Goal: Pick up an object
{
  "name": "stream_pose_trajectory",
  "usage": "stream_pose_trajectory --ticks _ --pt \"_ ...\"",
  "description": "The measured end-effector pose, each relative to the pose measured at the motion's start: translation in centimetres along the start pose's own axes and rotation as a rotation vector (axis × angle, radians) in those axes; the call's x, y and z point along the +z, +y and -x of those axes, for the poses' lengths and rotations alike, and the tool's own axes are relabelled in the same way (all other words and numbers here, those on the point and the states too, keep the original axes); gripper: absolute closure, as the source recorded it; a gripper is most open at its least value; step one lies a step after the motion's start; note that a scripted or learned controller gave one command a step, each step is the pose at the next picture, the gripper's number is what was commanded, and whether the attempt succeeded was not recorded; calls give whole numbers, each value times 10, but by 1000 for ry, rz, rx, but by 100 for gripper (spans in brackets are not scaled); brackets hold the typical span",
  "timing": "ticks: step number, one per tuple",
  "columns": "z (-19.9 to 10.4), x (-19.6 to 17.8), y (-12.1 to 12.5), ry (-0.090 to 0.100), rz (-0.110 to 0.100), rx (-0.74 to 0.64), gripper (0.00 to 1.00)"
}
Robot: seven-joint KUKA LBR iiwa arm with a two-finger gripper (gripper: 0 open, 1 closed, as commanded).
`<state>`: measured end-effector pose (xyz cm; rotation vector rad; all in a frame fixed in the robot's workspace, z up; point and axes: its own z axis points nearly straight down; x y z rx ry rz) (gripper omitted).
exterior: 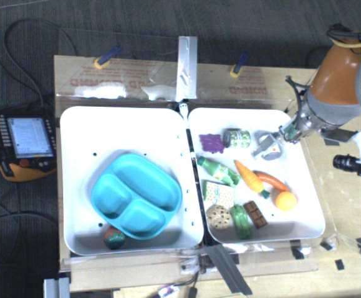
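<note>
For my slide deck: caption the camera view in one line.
Gripper poised over toy food in the right bin; a blue tray fills the left bin.

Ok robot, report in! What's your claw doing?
Gripper low over right bin, upper area, nothing between fingers. Nearest: small can, carrot. Toys crowd below. Nothing picked yet.

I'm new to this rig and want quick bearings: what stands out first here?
The big blue divided tray dominates the left bin. The right bin holds a crowd of small toy foods, the carrot brightest at its middle. The gripper hangs over that bin's far right corner.
</note>
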<state>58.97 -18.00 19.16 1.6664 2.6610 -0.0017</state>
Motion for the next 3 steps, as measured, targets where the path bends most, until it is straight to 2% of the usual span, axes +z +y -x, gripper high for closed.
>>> stream_pose_trajectory --ticks 1,2,3 --pt "-33 98 -13 2 2 -46 0" --pt "-34 88 -11 2 4 -47 100" --pt "-115 2 -4 2 -2 97 100"
